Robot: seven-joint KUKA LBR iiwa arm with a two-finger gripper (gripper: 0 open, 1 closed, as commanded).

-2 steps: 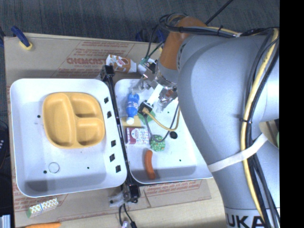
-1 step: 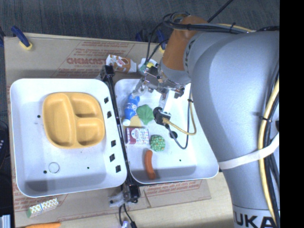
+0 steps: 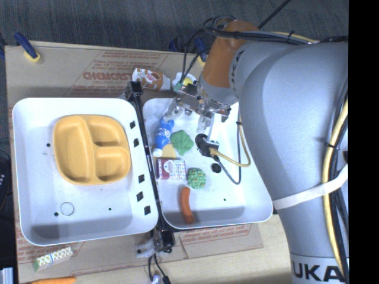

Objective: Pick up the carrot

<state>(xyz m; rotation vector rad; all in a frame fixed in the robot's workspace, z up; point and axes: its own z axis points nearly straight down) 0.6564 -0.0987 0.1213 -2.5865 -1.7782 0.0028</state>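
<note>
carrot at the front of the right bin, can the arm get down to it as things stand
Probably yes. The carrot lies by itself on the bin floor near the front wall, nothing on top of it. The broccoli and a small carton sit just behind it, and the gripper hangs farther back.

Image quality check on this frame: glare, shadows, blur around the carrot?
Camera view: even, soft lighting; the carrot reads clearly, slightly soft-edged, no glare on it. The right bin looks mildly washed out; faint shadows sit under the gripper. Overall resolution is low.

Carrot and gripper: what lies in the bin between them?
In the camera view, the green broccoli piece lies between the gripper and the carrot, just above the carrot; a green leafy item sits higher up.
</note>
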